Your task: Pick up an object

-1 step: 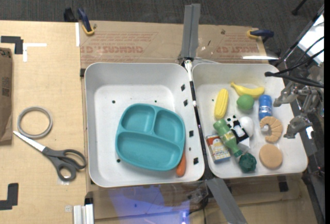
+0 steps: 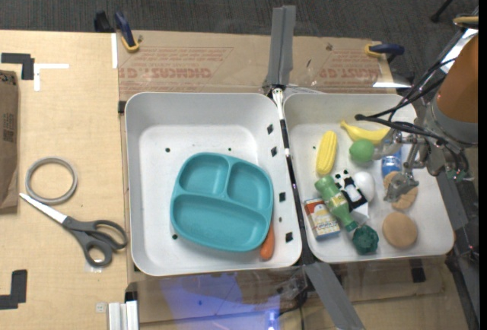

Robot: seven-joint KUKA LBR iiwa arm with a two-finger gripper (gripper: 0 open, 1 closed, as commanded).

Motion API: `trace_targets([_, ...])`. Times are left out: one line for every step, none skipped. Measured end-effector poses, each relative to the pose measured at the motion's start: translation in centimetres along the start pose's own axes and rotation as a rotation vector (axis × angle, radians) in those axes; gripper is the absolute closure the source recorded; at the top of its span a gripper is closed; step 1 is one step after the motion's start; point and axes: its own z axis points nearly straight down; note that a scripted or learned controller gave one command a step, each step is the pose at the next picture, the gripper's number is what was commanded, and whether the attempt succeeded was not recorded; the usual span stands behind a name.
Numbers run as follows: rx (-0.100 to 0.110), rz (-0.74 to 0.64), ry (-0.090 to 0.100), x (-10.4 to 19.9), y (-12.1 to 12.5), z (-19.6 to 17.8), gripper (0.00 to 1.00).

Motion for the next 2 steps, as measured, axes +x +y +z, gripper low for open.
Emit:
trace_targets([0.001,0.007,-0.002,-3.2,1.4,7.8,0.0])
trace_targets([0.0,-0.073,-0.005,-5.1,6.8,7.7,0.0])
